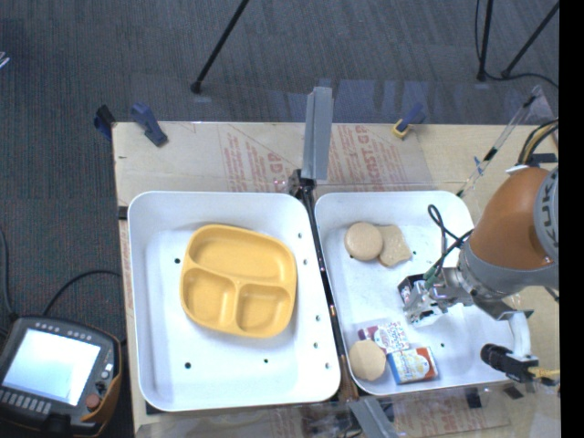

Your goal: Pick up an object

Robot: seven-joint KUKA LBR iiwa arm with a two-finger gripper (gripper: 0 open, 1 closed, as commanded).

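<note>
1. My gripper (418,301) hangs low over the middle of the right bin (453,210); whether it is released or clenched I cannot tell.
2. Two round tan biscuits (375,242) lie touching each other near the bin's far wall, up and to the left of my gripper.
3. A small printed packet (404,350) and another tan disc (368,360) sit just below my gripper, near the front wall.
4. The left bin (151,336) holds a yellow divided plate (239,279).
</note>
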